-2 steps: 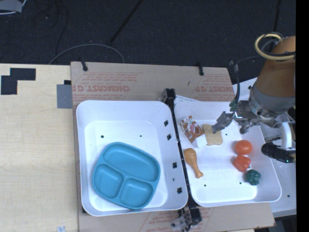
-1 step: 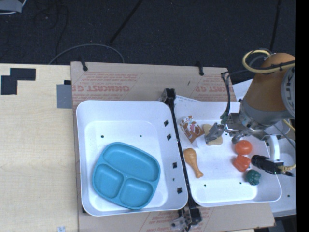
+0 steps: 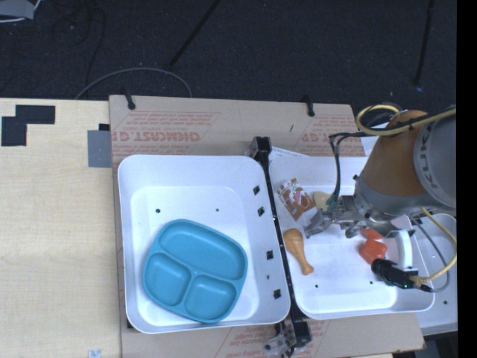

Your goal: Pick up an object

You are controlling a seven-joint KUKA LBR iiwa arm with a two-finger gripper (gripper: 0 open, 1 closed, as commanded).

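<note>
I see arm [image 3: 406, 162] over right bin [image 3: 350, 304]. Blue divided plate [image 3: 195, 270] in left bin [image 3: 141, 177], well left of gripper [image 3: 322, 223]. Drumstick toy [image 3: 298, 249] just below-left of fingers. Finger state: cannot tell. Orange object [image 3: 372, 247] right of fingers.

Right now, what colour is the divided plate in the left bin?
Light blue; the divided plate shows plainly in the camera view.

Even, soft overhead light; image slightly blurry.
</note>
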